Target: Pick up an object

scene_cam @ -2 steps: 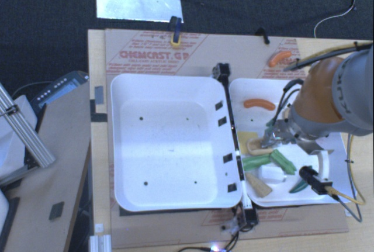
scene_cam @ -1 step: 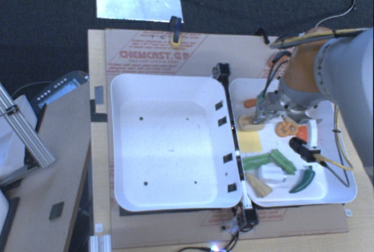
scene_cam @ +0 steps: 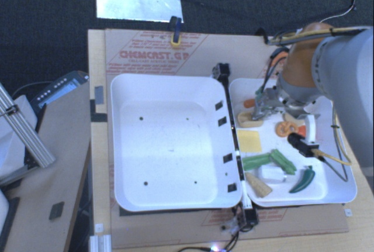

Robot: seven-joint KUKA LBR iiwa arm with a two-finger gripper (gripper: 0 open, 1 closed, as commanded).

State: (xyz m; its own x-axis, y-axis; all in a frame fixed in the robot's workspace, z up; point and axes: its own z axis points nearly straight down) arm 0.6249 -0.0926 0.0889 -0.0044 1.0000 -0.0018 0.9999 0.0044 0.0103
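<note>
Objects for pickup all sit in the right bin (scene_cam: 336, 189), right-center of frame. Gripper (scene_cam: 264, 106) is low over that bin's upper-left part, but arm (scene_cam: 345, 61) and wrist cover much of it; can't tell how wide the claw is or if it has hold of anything. A tan piece (scene_cam: 250, 122) lies right under/next to the fingertips, partly hidden, shape unclear. A small red-orange bit (scene_cam: 249, 103) peeks out left of the gripper, mostly hidden. Orange ring-ish item (scene_cam: 284, 128) and a red bit (scene_cam: 301, 130) sit below the wrist, partly blocked by a white-and-black part w/ yellow cable (scene_cam: 333, 157). Arm cut off at right edge.

Rest of right bin: yellow square (scene_cam: 249, 140) near left wall, flat. Green pod (scene_cam: 257, 161) below it, long axis roughly left-right, slight tilt. Second green piece (scene_cam: 283, 161) just beside it, running diagonal down-right. White block (scene_cam: 272, 174) under those two, edges hard to read against the bin. Tan wedge (scene_cam: 259, 185) at lower left, pointing up-left. Dark green pepper (scene_cam: 302, 180) lower right, long axis diagonal, tip toward lower left.

Left bin (scene_cam: 125, 84), center frame: bare white floor w/ a few dark dots.
</note>
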